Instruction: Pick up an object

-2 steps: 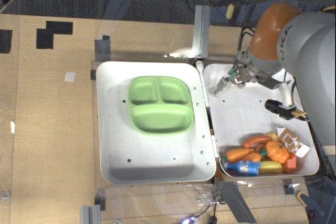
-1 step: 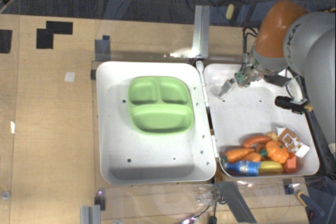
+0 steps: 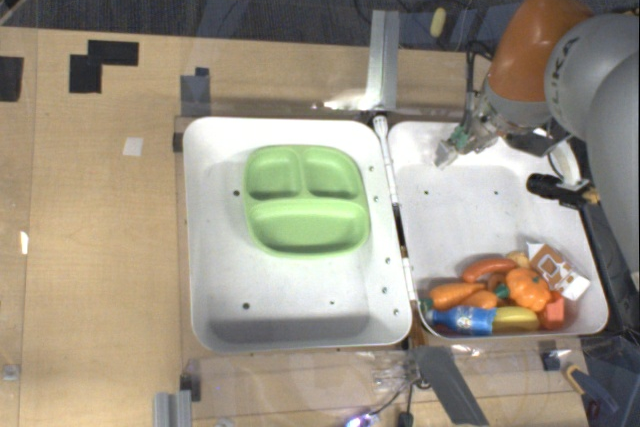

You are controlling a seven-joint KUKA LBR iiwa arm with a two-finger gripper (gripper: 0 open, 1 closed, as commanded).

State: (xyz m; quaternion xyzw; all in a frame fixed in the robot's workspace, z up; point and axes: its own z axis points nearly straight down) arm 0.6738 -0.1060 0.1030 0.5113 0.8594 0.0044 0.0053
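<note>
A pile of toy food lies in the near corner of the right bin [image 3: 470, 215]: an orange carrot [image 3: 455, 294], a red-orange sausage [image 3: 487, 268], a small pumpkin [image 3: 528, 289], a blue piece [image 3: 466, 319], a yellow piece [image 3: 516, 317] and a brown-and-white box [image 3: 551, 267]. My gripper [image 3: 452, 148] hangs over the far left corner of the right bin, well away from the pile, with nothing visible between its fingers.
The left bin [image 3: 215, 245] holds a green three-compartment plate [image 3: 304, 198]. A metal post [image 3: 384, 55] stands behind the divider between the bins. Black cables run behind the bench. The arm's orange band [image 3: 530, 45] looms over the right bin's far edge.
</note>
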